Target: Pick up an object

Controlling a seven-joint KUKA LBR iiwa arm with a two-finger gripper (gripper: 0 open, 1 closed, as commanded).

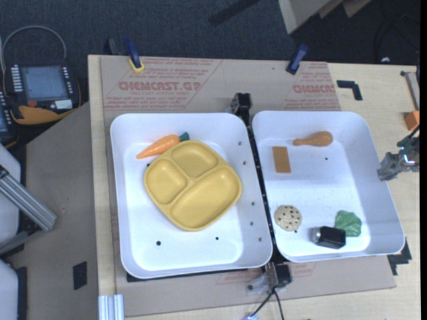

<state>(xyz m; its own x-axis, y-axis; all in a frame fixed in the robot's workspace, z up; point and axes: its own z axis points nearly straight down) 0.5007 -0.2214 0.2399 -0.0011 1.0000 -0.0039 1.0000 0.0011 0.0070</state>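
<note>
Gripper (395, 164) sits at 3 o'clock, off the right bin's (373, 129) rim; can't tell its opening, nothing visibly held. Nearest pick: green toy (349, 223) at the bin's 5 o'clock, beside the black block (327, 237). Looks light, soft, lumpy; grab across its middle.

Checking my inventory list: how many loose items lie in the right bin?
5: drumstick at the back, brown rectangle below it, cookie front left, black object and green piece front right.
</note>
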